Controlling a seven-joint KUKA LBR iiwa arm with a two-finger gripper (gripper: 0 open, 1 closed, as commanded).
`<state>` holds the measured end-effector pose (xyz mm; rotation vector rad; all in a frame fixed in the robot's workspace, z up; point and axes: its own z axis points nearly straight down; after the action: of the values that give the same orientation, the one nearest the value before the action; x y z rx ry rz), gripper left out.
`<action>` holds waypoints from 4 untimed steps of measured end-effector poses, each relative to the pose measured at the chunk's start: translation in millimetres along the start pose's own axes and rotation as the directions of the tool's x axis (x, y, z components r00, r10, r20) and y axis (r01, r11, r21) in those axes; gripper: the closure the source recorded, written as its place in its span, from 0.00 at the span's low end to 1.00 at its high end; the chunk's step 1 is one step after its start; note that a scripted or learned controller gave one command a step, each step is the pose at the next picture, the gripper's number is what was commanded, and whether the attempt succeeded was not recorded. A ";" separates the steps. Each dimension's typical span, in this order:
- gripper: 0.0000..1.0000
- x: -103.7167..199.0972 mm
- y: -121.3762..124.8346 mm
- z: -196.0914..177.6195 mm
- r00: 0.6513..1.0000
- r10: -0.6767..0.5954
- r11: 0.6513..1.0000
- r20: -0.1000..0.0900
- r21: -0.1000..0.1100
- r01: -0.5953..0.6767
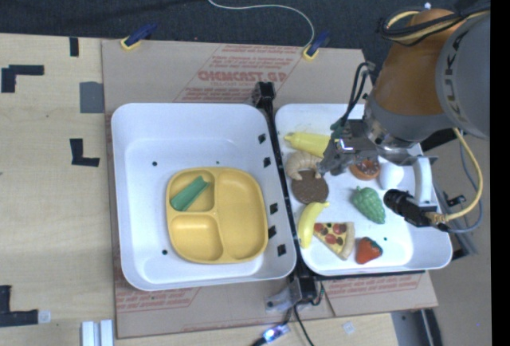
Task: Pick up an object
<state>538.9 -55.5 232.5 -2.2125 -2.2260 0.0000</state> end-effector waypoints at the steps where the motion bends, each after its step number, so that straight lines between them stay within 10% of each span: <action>1: 1.00 48.0 -21.8 15.0 1.000 0.001 1.000 0.001 0.003 -0.001; 2: 1.00 92.5 -54.3 19.1 1.000 0.001 1.000 0.001 0.004 -0.001; 4: 1.00 86.2 -52.7 18.0 1.000 0.006 1.000 0.003 0.003 -0.006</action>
<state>485.6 30.4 214.8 -2.2193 -2.2195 0.0073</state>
